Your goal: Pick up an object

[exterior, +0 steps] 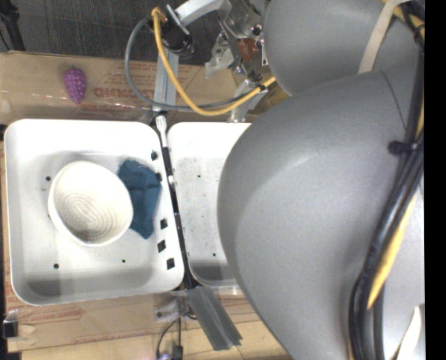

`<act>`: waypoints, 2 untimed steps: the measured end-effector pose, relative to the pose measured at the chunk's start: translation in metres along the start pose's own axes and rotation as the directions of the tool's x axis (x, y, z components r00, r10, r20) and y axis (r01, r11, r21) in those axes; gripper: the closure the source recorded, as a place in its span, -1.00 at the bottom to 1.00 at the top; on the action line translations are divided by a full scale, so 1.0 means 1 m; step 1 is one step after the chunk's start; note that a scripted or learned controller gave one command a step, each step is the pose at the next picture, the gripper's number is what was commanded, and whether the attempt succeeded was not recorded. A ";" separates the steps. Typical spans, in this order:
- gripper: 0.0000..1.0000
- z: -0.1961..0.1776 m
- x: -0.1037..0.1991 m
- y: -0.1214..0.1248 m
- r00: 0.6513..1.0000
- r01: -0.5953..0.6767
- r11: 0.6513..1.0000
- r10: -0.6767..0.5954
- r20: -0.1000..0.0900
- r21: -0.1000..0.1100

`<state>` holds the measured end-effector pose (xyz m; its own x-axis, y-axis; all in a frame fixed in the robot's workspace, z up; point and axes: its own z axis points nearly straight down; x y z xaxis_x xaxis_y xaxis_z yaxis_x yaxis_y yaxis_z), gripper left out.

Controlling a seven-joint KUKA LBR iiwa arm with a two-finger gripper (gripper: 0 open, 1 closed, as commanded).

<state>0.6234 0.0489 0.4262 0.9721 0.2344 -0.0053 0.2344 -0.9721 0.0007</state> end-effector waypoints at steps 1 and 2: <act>-1.00 0.130 -0.003 0.082 1.000 0.030 1.000 -0.030 0.004 0.006; -1.00 0.137 -0.017 0.125 0.980 0.201 0.980 -0.201 0.003 0.007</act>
